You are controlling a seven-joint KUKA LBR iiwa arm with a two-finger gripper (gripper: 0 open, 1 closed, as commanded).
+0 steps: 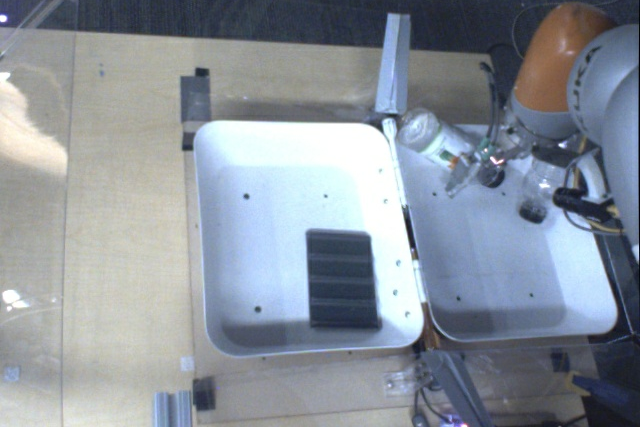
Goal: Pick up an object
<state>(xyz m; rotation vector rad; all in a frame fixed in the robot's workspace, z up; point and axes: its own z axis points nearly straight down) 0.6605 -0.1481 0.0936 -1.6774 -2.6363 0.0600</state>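
The tool (478, 170) sits low over the back of the right bin (520, 295), hanging off the grey arm (590, 85) with the orange band; can't tell if it's apart or together from this angle. A clear bottle (430, 137) with a green label lies tilted at that bin's back left corner, just beside the tool on its left. Over in the left bin (270, 215) there's a black ridged block (342, 279) near the front, well apart from the tool.
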